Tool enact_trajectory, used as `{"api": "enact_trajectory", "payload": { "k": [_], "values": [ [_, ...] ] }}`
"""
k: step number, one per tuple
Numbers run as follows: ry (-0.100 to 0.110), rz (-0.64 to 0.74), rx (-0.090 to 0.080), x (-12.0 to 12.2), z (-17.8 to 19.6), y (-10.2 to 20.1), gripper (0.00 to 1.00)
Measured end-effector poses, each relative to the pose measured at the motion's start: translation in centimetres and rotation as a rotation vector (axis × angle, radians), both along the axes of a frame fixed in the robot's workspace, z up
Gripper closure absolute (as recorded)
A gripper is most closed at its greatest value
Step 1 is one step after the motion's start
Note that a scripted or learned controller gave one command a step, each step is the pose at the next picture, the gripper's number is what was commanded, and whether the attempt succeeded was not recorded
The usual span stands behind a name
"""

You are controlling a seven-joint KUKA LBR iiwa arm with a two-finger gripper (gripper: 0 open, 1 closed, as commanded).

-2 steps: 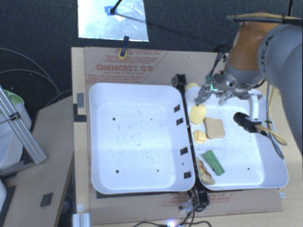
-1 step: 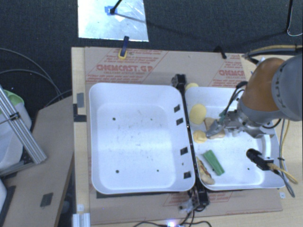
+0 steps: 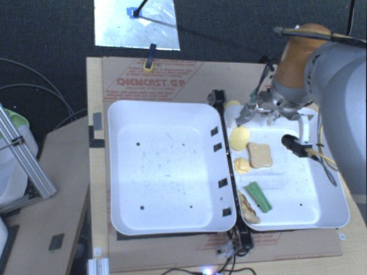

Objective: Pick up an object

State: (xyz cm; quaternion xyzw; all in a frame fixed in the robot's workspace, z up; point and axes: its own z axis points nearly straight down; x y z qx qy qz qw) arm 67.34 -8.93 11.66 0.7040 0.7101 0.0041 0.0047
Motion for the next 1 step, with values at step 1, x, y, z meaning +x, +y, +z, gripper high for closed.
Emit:
{"api": "enact_trajectory", "payload": {
  "k": [1],
  "values": [
    [0.009,-0.013,-0.003,-0.53,-3.26,-9.17,0.00]
  ]
}}
